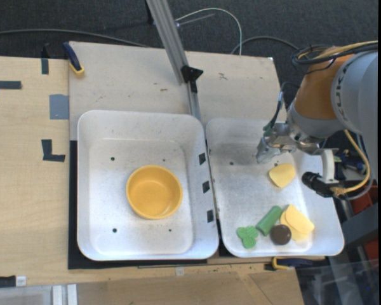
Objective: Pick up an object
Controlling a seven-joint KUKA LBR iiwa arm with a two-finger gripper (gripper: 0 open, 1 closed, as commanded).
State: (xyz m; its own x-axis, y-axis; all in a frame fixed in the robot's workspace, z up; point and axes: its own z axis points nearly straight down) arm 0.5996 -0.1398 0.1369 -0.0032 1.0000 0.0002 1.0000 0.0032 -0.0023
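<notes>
Jaws' state I can't tell; I'm seeing the gripper (265, 152) hovering just beside the yellow wedge (282, 175) in the right bin (236, 170).

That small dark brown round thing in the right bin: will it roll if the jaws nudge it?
Probably: the small dark brown round object looks ball-like. The yellow block and green stick touching it may stop it rolling far.
</notes>
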